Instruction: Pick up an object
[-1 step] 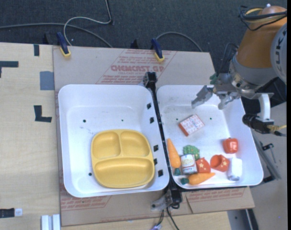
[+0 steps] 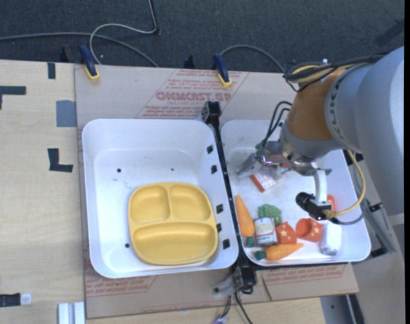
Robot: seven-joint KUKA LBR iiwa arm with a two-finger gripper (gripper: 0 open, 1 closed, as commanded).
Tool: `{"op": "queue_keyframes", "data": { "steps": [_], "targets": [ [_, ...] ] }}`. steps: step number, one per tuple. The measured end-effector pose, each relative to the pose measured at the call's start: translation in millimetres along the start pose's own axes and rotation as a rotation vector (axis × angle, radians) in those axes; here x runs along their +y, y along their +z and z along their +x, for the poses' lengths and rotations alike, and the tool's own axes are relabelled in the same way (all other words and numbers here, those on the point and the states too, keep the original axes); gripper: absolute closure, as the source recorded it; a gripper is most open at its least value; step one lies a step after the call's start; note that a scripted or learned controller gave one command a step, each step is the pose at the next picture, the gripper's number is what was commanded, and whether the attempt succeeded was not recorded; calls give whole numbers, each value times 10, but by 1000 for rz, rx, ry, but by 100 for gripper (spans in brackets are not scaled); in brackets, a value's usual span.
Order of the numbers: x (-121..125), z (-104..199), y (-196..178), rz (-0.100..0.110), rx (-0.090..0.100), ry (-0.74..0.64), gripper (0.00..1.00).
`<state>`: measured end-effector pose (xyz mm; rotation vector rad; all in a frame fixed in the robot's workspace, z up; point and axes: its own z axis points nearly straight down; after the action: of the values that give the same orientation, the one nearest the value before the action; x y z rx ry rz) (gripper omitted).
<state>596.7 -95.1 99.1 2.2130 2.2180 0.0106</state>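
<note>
The gripper (image 2: 253,164) hangs low over the upper part of the right bin (image 2: 357,248); whether it is released or clenched cannot be told. Just beside it lies a small red-and-white packet (image 2: 264,181). Bare white floor lies toward the bin's far wall. Toy foods crowd the near edge: a carrot (image 2: 244,215), broccoli (image 2: 269,212), a small labelled can (image 2: 264,231). The left bin (image 2: 97,181) holds a yellow divided plate (image 2: 172,223). The cardboard (image 2: 185,96) reads "CHEMCAST".

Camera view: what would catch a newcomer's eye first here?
The yellow divided plate in the left bin stands out most. Next, the grey and orange arm leans over the right bin, above toy food clustered near its front edge, including a carrot.
</note>
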Motion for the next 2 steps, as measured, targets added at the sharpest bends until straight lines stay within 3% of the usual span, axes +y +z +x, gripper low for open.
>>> {"op": "queue_keyframes", "data": {
  "steps": [1, 2],
  "targets": [
    [4, -17, -100, -2, -4, 0, 100],
    [2, -17, -98, -2, -4, 0, 0]
  ]
}}
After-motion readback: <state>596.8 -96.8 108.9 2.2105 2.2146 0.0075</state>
